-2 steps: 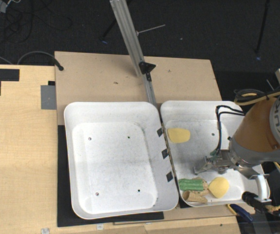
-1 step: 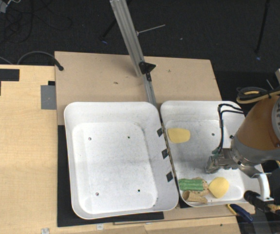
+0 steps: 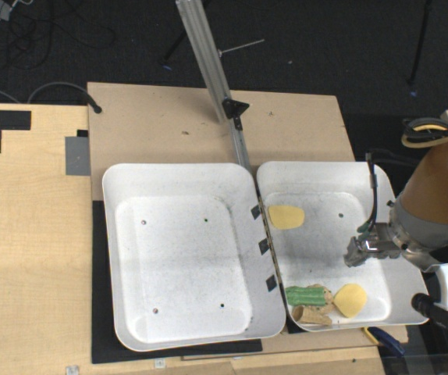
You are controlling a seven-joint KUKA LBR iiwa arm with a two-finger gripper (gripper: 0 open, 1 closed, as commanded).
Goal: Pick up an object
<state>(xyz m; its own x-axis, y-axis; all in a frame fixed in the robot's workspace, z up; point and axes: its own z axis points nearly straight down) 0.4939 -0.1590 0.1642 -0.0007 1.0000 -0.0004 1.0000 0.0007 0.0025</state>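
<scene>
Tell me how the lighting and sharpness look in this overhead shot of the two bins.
Camera view: even, soft light; the left bin and right bin read bright white without harsh glare, and the floor behind is very dark. Shadows are faint. The yellow piece and green item are reasonably sharp; the gripper is small and slightly blurred, detail hard to make out.

Robotics lab: 2 white bins (image 3: 185,180) on bench, aluminium rail (image 3: 207,61), floor cables (image 3: 21,2).
</scene>
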